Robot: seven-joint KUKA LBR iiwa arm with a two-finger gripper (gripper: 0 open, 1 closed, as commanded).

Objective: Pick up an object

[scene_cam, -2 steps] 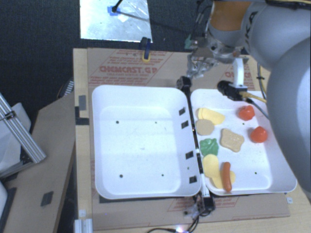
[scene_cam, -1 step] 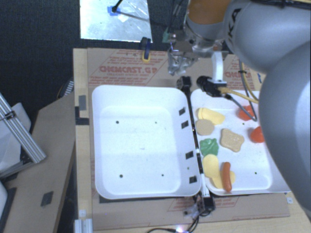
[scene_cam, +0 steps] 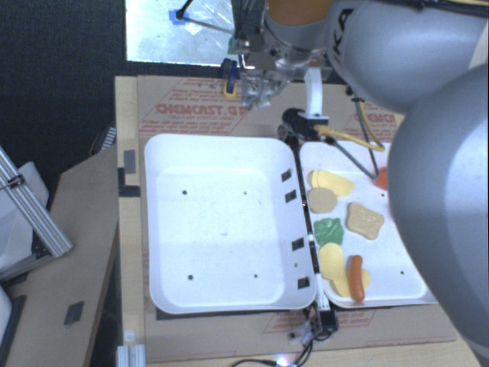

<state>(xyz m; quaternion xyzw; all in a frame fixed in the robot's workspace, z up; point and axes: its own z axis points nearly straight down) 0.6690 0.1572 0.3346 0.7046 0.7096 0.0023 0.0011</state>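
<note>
The left bin (scene_cam: 221,220) stands on the worktop (scene_cam: 191,109), with only small dark dots on its white floor. Along the divider between the two bins, small dark clips (scene_cam: 289,196) sit in a row. Above the far edge of the worktop, near the far corner of the left bin, hangs the claw (scene_cam: 256,90), under the orange band of the arm (scene_cam: 397,44). Whether it is wide or narrow I cannot tell, because it is blurred and partly hidden.

The right bin (scene_cam: 405,285) holds the toy food, all near the divider side. At the far end lies a yellow piece (scene_cam: 335,180), touching a tan round piece (scene_cam: 322,200). Beside them is a slice of toast (scene_cam: 364,221). Nearer the front lies a green piece (scene_cam: 328,230), then a yellow round piece (scene_cam: 333,261), and a sausage (scene_cam: 356,275) over another yellow piece. The arm covers the right side of this bin.
</note>
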